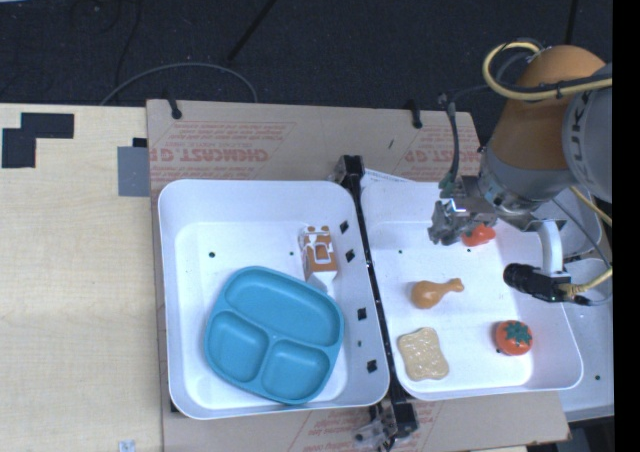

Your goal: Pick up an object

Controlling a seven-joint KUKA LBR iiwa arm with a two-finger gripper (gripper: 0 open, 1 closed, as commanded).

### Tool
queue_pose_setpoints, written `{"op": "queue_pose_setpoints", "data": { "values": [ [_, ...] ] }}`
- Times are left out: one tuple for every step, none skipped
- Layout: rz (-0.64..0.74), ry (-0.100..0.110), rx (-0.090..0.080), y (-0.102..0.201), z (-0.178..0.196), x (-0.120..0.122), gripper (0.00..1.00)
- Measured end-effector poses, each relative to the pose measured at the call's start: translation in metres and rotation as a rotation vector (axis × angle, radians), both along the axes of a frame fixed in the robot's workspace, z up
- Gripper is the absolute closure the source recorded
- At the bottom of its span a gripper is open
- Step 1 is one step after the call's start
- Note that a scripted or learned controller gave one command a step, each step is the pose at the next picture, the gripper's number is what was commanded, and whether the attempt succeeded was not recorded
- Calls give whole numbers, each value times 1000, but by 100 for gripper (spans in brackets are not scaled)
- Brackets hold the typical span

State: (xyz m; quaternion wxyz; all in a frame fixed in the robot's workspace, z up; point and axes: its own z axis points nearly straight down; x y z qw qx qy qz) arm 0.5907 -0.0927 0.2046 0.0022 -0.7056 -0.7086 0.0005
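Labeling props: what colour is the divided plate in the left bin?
Light blue plate, clearest in the camera view.

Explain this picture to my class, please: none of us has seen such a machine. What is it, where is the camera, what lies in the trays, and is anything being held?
One fixed camera looks down at a slant on a bench. The grey machine with an orange band is a robot arm reaching in from the right. Its grasping end, the pincer, is low over the right bin, beside a small red thing; whether it holds it cannot be told. That bin also has a toy chicken leg, a slice of toast and a toy tomato. The left bin has a blue divided plate and a small orange and white toy.
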Motion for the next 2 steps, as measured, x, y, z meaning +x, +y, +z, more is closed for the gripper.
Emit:
{"op": "queue_pose_setpoints", "data": {
  "values": [
    [1,-2,0,57,14,1,100],
    [0,1,-1,100,11,-2,100]
  ]
}}
